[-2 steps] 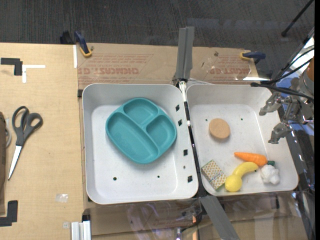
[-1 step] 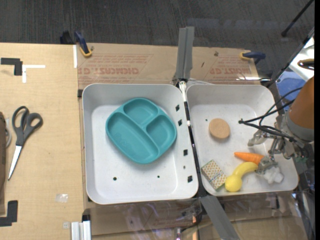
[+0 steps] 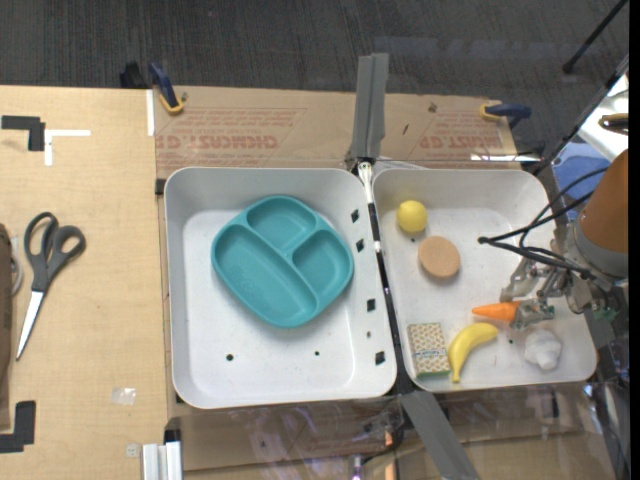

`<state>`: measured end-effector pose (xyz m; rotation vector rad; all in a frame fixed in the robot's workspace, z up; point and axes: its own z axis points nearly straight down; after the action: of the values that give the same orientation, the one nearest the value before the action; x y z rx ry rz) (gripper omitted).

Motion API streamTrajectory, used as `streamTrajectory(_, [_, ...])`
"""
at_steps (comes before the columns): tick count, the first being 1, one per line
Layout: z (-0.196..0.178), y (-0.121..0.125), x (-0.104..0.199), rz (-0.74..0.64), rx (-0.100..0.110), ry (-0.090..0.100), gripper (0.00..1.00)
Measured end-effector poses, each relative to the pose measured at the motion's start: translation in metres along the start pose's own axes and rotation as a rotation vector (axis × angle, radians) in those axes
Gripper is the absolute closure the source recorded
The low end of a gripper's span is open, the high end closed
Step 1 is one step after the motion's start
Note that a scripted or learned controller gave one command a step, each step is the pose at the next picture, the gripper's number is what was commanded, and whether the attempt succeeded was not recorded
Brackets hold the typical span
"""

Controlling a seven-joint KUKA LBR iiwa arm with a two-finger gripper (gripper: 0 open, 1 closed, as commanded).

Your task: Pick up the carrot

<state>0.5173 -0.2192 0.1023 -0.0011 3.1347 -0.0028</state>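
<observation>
Carrot (image 3: 493,312): lies in the right bin (image 3: 470,183), toward its right side, pointing roughly left-right, just above the banana.
Gripper (image 3: 527,301): low in the right bin, at the carrot's right end; its metal parts touch or overlap the carrot's end, but it is unclear whether the carrot sits between the fingers.
Pincer state: cannot tell; the tips blur into cables and metal.
Arm (image 3: 608,218): enters from the right, orange band above the wrist, black cables looping off toward the bin's middle.
Banana (image 3: 468,347): curved, just below the carrot, near the bin's front wall.
Lemon (image 3: 411,216): near the right bin's back left corner.
Tan disc (image 3: 439,257): just below and right of the lemon, apart from the carrot.
Sponge (image 3: 428,347): patterned, rectangular, front left of the right bin, beside the banana's lower end.
White lump (image 3: 543,349): front right corner of the right bin, below the gripper.
Left bin (image 3: 200,368): holds a teal plate (image 3: 283,260) with three compartments, lying flat and turned at an angle.
Scissors (image 3: 42,268): on the bench left of the bins, handles up.
Cardboard (image 3: 270,133): flat behind both bins, held by blue clamps.
</observation>
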Motion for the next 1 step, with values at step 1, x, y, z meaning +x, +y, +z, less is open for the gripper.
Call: streamTrajectory(1, [-0.0836,0.064,0.0001,0.099,-0.001,0.003,1.0])
